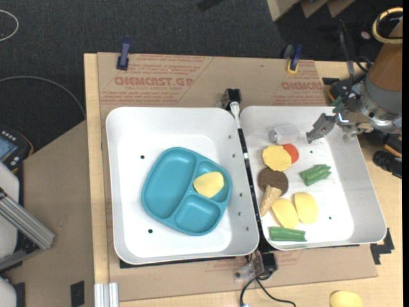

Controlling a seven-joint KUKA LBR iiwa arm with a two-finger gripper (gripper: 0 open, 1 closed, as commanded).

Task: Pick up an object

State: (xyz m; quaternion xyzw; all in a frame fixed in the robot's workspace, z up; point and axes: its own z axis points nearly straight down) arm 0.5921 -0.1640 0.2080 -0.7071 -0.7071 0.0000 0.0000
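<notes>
My gripper [321, 127] hangs over the far right part of the right bin [361, 190], above bare white floor. Left of it lies a pale grey piece [281, 134]. Nearer the bin's middle are a yellow disc [277, 158] touching a red piece [292, 152], a green pod [315, 173], and a brown ice-cream scoop [273, 180] on a tan cone [266, 201]. Two yellow pieces [285, 213] [306, 208] and a green bean [287, 234] lie toward the front. Nothing shows in the gripper's grasp.
The left bin [121, 171] holds a teal divided plate [182, 190] with a pale yellow piece [208, 183] in its right compartment. A black divider strip [241, 152] runs between the bins. A yellow object [345, 298] lies on the bench at the front right.
</notes>
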